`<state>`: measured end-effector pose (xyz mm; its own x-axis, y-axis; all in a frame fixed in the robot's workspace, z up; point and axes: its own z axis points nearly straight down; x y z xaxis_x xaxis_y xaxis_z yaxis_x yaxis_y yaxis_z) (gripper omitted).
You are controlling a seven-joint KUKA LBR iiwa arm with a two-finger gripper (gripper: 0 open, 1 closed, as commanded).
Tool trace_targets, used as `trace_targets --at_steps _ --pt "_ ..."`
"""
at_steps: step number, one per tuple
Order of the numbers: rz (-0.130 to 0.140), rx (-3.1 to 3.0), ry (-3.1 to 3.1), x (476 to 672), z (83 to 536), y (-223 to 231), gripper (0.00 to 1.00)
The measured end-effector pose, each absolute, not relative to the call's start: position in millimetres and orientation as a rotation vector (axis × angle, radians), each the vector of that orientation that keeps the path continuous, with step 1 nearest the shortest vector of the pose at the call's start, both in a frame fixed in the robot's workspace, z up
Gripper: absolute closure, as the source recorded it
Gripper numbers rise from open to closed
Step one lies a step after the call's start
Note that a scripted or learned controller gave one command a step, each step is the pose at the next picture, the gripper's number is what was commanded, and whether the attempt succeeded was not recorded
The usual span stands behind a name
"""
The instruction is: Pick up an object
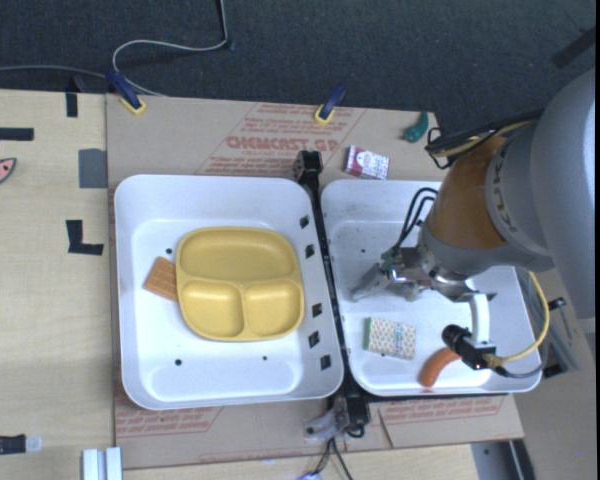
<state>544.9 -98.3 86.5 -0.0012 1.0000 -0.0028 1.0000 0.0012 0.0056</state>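
My gripper (370, 285) hangs low in the right bin (360, 213), near its left middle, and I see nothing held in it. A small green-and-white patterned pad (390, 337) lies flat just below the gripper, apart from it. An orange sausage-shaped piece (436, 368) rests by the right bin's front wall, next to a black cable fitting. In the left bin (140, 218) sits a yellow divided plate (242, 281), with a brown cracker-like piece (161, 279) tucked against its left side.
The grey arm with its orange band (470, 203) covers the right bin's right half. A small red-and-white packet (365, 162) and a teal clip (416, 126) lie on the cardboard behind the bins. Black clamps join the bins along the middle divider (318, 268).
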Motion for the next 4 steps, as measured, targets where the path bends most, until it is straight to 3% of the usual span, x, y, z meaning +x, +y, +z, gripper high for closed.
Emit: trace_targets --at_steps 2,3,4 --pt "0.006 2.214 2.217 514.3 86.7 -98.3 0.00" --pt "0.001 2.220 2.221 550.7 85.9 -101.4 0.00" --pt "0.003 2.217 2.218 507.7 86.3 -95.0 0.00"
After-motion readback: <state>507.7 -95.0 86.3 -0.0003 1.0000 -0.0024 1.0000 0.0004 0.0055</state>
